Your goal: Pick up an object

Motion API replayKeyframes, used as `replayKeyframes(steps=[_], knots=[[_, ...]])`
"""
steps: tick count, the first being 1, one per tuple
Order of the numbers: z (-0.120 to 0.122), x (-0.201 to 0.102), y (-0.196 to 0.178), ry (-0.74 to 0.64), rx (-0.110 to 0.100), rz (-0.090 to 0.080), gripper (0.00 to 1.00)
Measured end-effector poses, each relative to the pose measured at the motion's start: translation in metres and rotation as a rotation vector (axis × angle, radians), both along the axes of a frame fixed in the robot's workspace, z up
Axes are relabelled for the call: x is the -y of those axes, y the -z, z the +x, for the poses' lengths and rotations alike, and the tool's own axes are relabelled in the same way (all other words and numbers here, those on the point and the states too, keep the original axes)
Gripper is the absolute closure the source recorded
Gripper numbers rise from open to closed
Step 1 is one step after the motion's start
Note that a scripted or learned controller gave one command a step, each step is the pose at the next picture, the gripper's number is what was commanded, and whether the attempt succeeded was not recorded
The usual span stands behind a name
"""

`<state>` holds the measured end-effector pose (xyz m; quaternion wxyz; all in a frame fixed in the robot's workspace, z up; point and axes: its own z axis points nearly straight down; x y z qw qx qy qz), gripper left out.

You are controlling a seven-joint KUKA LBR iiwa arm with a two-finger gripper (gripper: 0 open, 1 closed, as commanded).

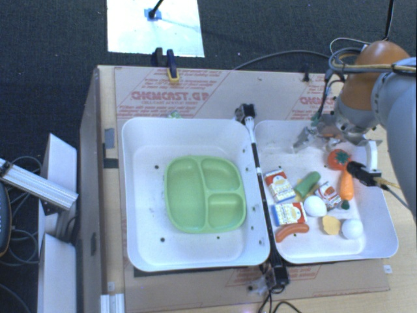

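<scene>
One fixed camera looks down aslant on both bins [195, 126] from above.

A divided plate [205, 193] lies in the left bin [140, 175]. Right of the plate, across the rims, the right bin [378, 237] holds cartons [280, 186], eggs [315, 206], a carrot [346, 185] and a sausage [291, 231].
</scene>
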<state>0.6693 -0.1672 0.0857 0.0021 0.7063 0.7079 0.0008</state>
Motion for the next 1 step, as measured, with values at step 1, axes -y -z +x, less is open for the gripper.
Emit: replayKeyframes(steps=[1], knots=[[0.0000, -0.0498, 0.0007, -0.002, -0.001, 0.002, 0.00]])
